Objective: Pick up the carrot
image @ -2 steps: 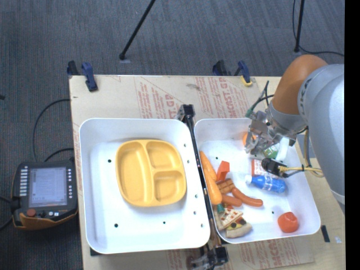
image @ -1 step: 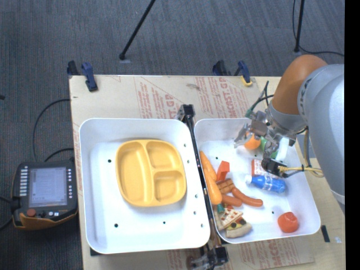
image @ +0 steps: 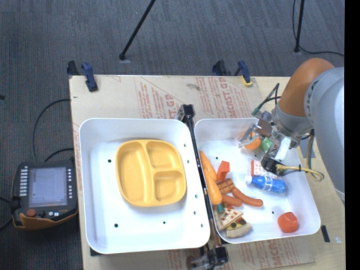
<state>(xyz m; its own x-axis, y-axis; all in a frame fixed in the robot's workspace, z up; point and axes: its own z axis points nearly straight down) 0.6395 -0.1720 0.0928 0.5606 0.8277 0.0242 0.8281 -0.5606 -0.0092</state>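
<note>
On the bench, the carrot (image: 211, 178) lies along the right bin's (image: 306, 196) left wall; the gripper (image: 269, 145), grip unreadable, should approach from above, mid-carrot.

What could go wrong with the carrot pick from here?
1. The carrot lies along the right bin's left wall, so a claw finger may hit that wall.
2. Sausages and an orange block crowd its right side and may be nudged or grabbed instead.
3. The claw sits near the bin's upper part, over other items, away from the carrot.
</note>
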